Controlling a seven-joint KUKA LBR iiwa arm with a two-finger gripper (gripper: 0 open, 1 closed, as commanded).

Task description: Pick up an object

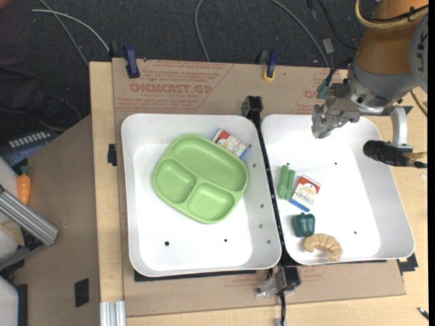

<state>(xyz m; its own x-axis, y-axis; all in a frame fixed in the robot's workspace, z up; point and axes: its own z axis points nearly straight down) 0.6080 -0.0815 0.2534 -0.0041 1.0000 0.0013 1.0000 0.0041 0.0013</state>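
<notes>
My hand (pixel 326 126) hangs over the far end of the right bin (pixel 380 202), and I see nothing between its fingers; whether they are open or closed I cannot tell. The pickable things lie nearer the camera and to the left: a green pod (pixel 286 181) lying lengthwise, a small carton (pixel 305 193) touching it, then a pepper (pixel 304 223) and croissant (pixel 324 245)

The right bin's (pixel 380 202) far half lies open, its near-left corner crowded (pepper (pixel 303 223), croissant (pixel 324 245), box (pixel 305 193)).

One fixed camera looks down aslant on both bins (pixel 268 182).
</notes>
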